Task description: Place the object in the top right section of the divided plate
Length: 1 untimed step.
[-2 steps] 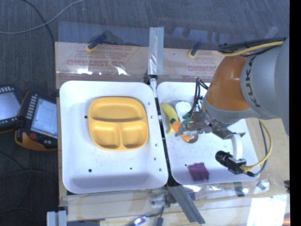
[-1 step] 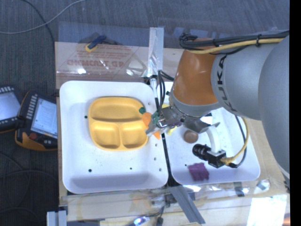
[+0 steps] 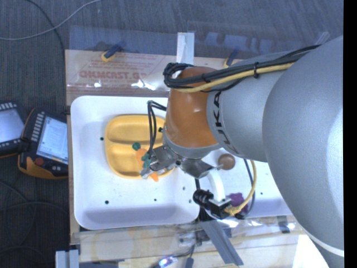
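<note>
A yellow divided plate (image 3: 125, 141) lies in the left white bin (image 3: 89, 166). My gripper (image 3: 149, 163) hangs over the plate's lower right rim, below the orange wrist band. An orange object (image 3: 154, 176) with a small green end (image 3: 136, 146) shows on both sides of the gripper's tip, at the plate's right edge. The gripper body covers its middle, so I cannot see whether it is held or lying on the plate. The arm hides the plate's right side.
In the right bin (image 3: 268, 205) a brown round object (image 3: 226, 161) and a purple object (image 3: 236, 198) lie beside the arm's cables. A teach pendant (image 3: 47, 147) sits left of the bench. A cardboard sheet (image 3: 111, 74) lies behind the bins.
</note>
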{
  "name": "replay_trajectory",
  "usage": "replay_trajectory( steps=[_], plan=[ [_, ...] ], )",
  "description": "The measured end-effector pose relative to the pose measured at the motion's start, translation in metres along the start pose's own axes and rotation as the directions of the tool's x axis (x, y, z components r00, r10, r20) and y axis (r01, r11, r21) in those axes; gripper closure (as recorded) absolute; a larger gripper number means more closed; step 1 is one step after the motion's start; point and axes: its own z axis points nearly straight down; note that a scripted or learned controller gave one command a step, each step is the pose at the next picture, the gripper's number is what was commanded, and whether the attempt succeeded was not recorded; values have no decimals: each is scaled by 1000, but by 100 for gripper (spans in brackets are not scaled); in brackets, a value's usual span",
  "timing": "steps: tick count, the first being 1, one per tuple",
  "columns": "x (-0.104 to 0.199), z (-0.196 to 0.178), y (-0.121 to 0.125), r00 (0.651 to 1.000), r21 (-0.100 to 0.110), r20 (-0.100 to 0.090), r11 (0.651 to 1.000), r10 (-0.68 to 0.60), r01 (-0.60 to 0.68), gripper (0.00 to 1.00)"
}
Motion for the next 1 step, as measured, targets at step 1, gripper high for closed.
replay_trajectory(
  steps=[1],
  plan=[
    [-16,107,-1,992,-12,-3,992,125,-125,100]
  ],
)
